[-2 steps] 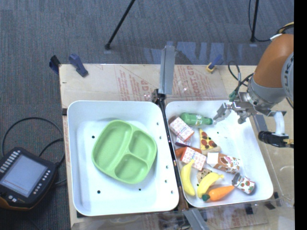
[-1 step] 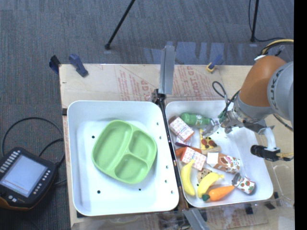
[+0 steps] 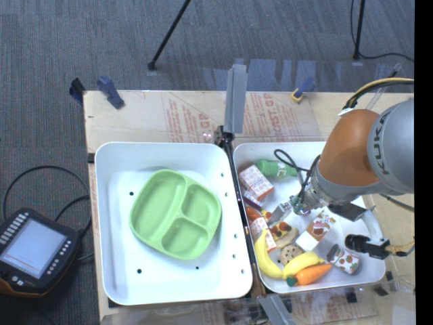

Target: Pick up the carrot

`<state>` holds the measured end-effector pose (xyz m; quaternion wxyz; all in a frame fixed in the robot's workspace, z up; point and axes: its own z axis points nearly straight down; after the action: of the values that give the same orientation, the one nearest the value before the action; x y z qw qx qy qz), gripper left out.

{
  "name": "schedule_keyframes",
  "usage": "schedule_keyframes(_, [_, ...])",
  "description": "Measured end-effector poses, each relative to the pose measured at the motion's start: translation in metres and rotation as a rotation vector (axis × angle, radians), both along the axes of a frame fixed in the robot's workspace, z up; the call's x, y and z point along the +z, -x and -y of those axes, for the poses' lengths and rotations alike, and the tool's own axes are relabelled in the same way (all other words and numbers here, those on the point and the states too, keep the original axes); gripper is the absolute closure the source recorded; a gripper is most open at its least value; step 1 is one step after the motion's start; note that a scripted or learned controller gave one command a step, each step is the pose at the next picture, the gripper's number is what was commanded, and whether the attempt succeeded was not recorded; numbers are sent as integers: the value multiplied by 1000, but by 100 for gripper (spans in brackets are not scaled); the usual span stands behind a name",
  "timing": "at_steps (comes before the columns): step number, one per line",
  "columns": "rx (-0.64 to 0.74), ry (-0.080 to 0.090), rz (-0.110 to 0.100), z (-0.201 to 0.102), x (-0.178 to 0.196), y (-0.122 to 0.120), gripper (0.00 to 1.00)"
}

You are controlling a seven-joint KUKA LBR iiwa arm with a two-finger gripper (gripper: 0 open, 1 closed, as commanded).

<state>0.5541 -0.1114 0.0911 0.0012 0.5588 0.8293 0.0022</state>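
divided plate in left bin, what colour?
Light green; the plate shows plainly in the camera view, lying in the left bin.

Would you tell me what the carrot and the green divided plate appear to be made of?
The carrot looks like moulded toy plastic: uniform orange, smooth, slight sheen. The green divided plate also looks plastic: one flat pale green colour, soft rounded compartment ridges, matte to satin finish.

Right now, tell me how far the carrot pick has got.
Done: nothing visible; the carrot lies at the near edge of the right bin, beside the banana. In hand: the arm is over that bin, with the gripper low among the items, farther back than the carrot. Left: move to the carrot, grasp and lift it.
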Motion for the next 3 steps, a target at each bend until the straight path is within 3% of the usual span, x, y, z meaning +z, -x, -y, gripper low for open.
schedule_keyframes(1, [-48,2,-6,-23,-4,-33,0])
schedule_keyframes(2, [-198,1,-9,-57,95,46,0])
schedule_keyframes(3, [-282,1,-11,-13,41,20,0])
